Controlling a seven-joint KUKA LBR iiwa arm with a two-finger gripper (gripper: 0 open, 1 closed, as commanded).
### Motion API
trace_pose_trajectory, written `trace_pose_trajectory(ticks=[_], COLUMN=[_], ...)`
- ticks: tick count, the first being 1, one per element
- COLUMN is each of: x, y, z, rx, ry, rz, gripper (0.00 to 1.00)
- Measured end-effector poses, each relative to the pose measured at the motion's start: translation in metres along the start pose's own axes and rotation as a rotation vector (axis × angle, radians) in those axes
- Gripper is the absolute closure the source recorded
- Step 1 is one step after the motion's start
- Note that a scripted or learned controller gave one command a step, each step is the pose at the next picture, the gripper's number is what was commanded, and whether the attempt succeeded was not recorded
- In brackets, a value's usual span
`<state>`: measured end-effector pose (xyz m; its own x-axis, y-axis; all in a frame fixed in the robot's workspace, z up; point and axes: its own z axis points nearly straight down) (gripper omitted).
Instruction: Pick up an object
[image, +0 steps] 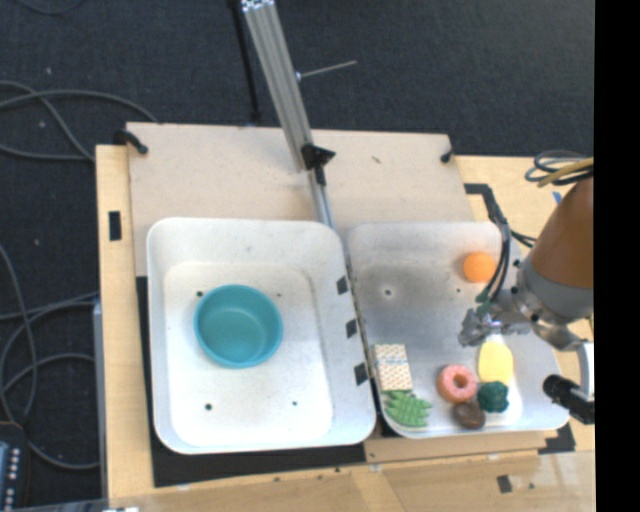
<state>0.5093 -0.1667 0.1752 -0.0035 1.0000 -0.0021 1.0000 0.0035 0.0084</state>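
While the gripper (484, 328) hovers at lower right of the frame, just above the yellow object (495, 360) in the right bin (420, 260) (its opening cannot be told), it should descend straight, centred, clear of the pink doughnut (458, 382).

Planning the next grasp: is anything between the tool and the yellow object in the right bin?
Nothing visible. The tool sits just above-left of the yellow object; the pink donut and green object lie on its far side.
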Motion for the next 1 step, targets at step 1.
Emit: trace_pose_trajectory(ticks=[1], x=[-0.0064], y=[-0.0046], z=[-0.0594], rx=[0.0], ry=[-0.001], rz=[0.0], gripper=[1.0])
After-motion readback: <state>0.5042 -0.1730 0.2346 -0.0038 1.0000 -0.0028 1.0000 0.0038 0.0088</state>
